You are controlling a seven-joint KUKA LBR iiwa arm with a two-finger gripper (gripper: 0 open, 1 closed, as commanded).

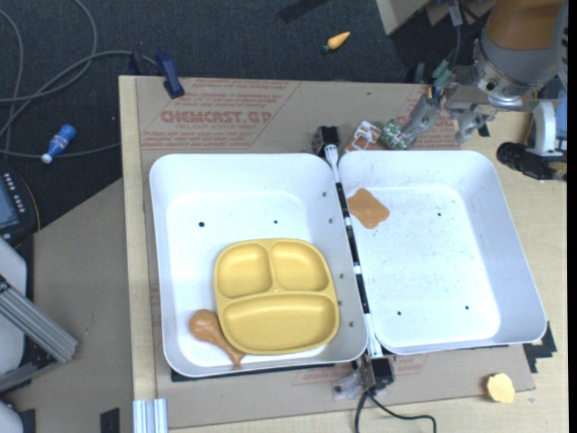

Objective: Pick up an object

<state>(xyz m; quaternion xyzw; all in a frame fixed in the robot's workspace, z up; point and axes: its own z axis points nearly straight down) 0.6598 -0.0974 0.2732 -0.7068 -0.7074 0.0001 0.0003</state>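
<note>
Gripper up high, far right, past bin edge; open or shut, cannot tell. Brown flat piece in right bin: drop straight down over it.

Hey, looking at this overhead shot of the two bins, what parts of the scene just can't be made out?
- Gripper: in the camera view it holds a small greenish item, too small and blurred to identify.
- Arm: cut off by the top edge.
- Brown drumstick toy in the left bin: one end hidden under the yellow divided plate.
- Small orange thing on the floor: too small to name.
</note>
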